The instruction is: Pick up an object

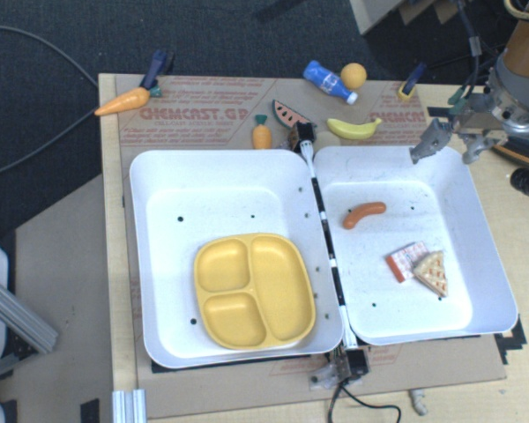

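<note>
The right bin holds a toy sausage, a small red and white packet and a pizza slice lying against the packet. My gripper hangs over the bin's far right corner, open, with nothing between its fingers. It is well above and to the right of the sausage. The left bin carries a yellow divided plate.
Behind the bins on the cardboard lie a banana, a blue bottle, an orange ball, a watermelon slice, a small carrot and a larger carrot. Clamps grip the board's back edge.
</note>
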Available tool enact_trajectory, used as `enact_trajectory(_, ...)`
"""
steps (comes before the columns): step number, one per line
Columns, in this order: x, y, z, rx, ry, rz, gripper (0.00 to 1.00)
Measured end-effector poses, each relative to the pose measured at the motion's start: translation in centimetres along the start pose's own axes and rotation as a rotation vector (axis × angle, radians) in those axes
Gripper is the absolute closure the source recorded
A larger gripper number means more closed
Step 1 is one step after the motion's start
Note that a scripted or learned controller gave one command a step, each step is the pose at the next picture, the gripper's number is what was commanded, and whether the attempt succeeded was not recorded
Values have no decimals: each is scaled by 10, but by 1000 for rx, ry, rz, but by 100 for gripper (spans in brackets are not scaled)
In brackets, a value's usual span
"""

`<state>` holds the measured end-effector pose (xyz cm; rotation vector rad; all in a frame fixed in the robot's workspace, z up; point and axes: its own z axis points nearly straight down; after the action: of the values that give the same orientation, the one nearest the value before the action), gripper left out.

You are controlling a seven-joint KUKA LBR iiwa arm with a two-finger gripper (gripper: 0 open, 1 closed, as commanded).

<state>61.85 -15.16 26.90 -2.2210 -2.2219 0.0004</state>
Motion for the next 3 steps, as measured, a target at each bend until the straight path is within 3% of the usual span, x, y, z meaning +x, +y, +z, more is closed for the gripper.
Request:
enact_trajectory(1,-1,-74,116,3,1,2,0)
enact_trajectory(2,20,-86,180,-11,-5,3,0)
enact_trajectory(3,29,-107,177,-16,-7,2,0)
